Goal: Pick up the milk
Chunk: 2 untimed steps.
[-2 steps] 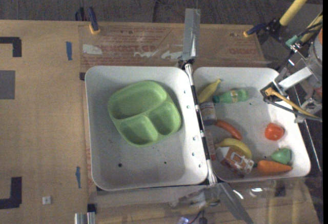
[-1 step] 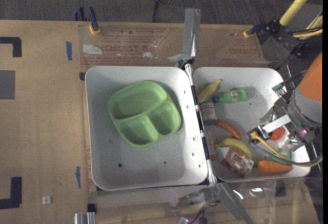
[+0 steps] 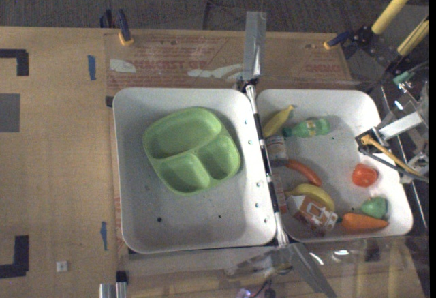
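Note:
The milk [image 3: 314, 214] is a small white carton with orange-brown print, lying on its side near the front edge of the right bin [image 3: 340, 102]. A yellow banana [image 3: 313, 193] lies right behind it, and an orange carrot [image 3: 363, 222] lies to its right. My gripper [image 3: 400, 148] hangs over the right rim of that bin, well to the right of the milk and farther back, with nothing seen in it.
The right bin also holds a second banana [image 3: 278, 120], a green bottle [image 3: 307, 128], a small jar [image 3: 276, 149], a red chili [image 3: 302, 171], a red tomato [image 3: 364, 176] and a green pepper [image 3: 374, 207]. A green divided plate [image 3: 191, 151] sits in the left bin [image 3: 136, 221].

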Available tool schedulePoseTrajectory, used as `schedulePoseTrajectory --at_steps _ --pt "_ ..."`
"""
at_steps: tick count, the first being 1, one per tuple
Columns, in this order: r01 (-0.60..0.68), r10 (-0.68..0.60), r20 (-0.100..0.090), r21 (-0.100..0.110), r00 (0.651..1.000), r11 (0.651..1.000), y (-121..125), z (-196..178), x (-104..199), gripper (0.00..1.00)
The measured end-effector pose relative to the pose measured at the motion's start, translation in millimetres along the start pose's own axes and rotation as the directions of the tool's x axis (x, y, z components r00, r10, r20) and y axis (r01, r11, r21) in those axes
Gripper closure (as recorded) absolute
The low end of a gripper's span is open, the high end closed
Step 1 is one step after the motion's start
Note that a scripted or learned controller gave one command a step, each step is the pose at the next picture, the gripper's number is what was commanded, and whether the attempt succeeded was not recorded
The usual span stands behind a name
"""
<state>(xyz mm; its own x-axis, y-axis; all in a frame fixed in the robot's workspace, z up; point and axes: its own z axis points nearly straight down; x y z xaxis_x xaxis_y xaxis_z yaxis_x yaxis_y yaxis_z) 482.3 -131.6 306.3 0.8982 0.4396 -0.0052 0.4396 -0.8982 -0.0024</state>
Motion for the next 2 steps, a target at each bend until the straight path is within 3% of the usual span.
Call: schedulePoseTrajectory --at_steps 1,2 --pt "-0.251 0.251 0.002 0.005 0.968 0.968 4 159 -5 0.00" --pt "-0.173 0.173 0.000 0.001 0.985 0.985 -36 85 65 0.00"
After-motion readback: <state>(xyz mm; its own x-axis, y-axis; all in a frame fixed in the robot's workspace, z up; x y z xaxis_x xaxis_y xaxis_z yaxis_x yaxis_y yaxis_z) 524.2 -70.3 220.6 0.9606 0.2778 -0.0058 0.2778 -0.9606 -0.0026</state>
